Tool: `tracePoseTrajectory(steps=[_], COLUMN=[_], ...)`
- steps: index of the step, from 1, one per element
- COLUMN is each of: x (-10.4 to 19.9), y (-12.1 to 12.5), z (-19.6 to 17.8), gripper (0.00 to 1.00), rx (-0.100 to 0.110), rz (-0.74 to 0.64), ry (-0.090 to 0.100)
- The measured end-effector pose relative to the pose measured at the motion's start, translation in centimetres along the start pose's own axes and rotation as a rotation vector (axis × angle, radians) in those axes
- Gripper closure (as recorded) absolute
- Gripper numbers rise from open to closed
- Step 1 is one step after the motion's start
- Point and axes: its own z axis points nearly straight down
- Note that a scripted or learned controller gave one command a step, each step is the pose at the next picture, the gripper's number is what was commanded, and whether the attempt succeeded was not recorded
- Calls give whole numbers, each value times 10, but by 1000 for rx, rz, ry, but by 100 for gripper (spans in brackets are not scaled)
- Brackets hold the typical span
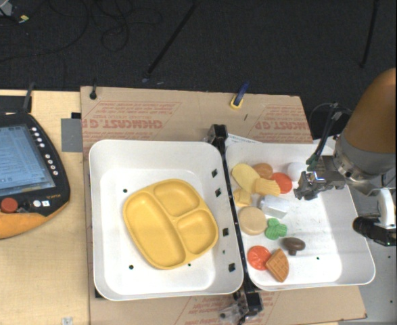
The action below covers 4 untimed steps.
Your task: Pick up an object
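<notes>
The right bin (333,266) holds several toy foods along its left side: a pale yellow piece (245,176), a yellow block (267,187), a red round piece (283,183), a tan disc (253,220), a green piece (275,231), a brown piece (293,245), a red-orange disc (258,256) and a waffle-like wedge (277,265). My gripper (305,187) hangs over the right bin's upper middle, just right of the red round piece. Nothing shows between its fingers.
The left bin (110,263) holds a yellow divided plate (170,221). A black clip divider (226,202) runs between the bins. A teach pendant (19,175) lies on the bench at far left. Bare white floor lies in the right bin's right half.
</notes>
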Motion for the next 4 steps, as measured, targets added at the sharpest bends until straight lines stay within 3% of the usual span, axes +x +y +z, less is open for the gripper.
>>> tracePoseTrajectory(steps=[1, 4], x=[-1, 140], y=[0, 78], z=[-9, -11], gripper=[100, 100], rx=[5, 5], rz=[0, -3], ry=[1, 3])
